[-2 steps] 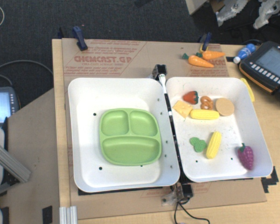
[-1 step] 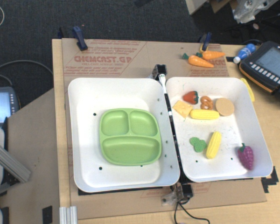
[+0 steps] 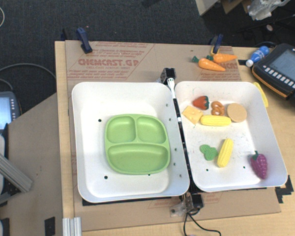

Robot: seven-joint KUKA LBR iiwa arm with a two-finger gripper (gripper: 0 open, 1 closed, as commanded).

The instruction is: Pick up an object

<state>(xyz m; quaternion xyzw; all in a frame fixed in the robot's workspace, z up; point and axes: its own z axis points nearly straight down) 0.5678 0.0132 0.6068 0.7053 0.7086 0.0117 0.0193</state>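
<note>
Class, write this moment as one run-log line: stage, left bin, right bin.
stage: pick not begun | left bin: green divided plate | right bin: corn cob, purple grapes, other toy foods

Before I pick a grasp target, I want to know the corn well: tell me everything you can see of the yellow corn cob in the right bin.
The corn cob is a small toy, plastic by its look, bright yellow with rows of kernels along its length. It lies flat on the floor of the right bin, in the lower middle, its long axis running nearly up and down the view, top tilted slightly right. The green piece lies close at its left, perhaps touching. The purple grapes lie apart to its right.
</note>
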